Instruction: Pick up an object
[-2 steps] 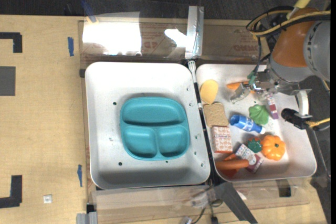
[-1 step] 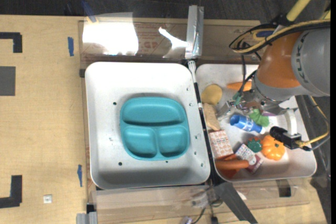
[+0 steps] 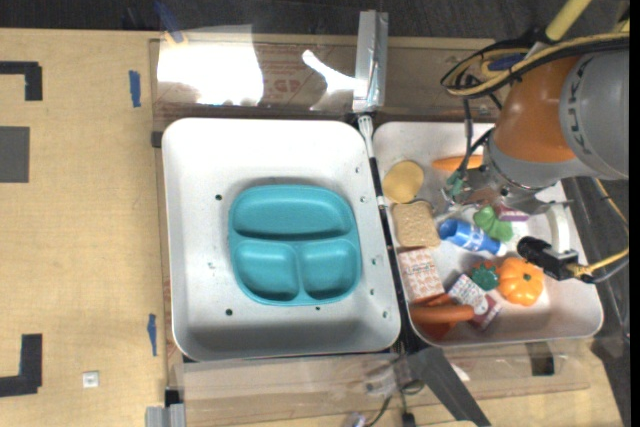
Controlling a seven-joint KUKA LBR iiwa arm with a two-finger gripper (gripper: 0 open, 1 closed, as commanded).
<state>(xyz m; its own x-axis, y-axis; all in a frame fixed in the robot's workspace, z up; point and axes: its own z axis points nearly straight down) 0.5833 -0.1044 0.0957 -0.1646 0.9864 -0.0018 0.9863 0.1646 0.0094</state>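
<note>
Grey arm, orange band, yellow and black cables

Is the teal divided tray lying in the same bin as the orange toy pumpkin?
No, the teal divided tray lies in the left bin, while the orange toy pumpkin sits among the toys in the right bin.

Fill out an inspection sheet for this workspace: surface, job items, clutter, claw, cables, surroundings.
Surface: two white bins side by side, left bin, right bin.
Job items: right bin holds a pile of toy food, including an orange pumpkin, a blue bottle and a tan round piece.
Clutter: teal divided tray in the left bin.
Claw: claw low over the pile; finger state unclear.
Cables: yellow and black loops behind the arm.
Surroundings: cardboard panel left of the bins.
</note>
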